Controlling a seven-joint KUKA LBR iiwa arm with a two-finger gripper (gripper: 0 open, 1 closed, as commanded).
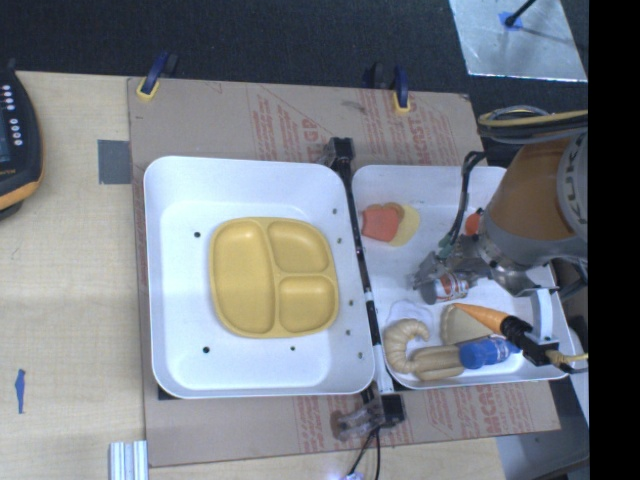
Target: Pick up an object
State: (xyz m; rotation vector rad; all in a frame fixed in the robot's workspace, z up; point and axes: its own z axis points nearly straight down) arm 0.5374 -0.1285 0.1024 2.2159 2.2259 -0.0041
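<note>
Down low in the right bin (395,183), gripper (440,280) right on top of a small bottle (452,287) lying sideways in the middle, open or shut impossible to tell.

a pale yellow divided plate (275,275) lay in the white left bin (180,193), an orange-red piece (380,222) and a blue bottle (485,352) in the white right bin (400,183).

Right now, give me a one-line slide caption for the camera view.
Arm's gripper low in the right bin among small objects; yellow divided plate lies in the left bin.
</note>
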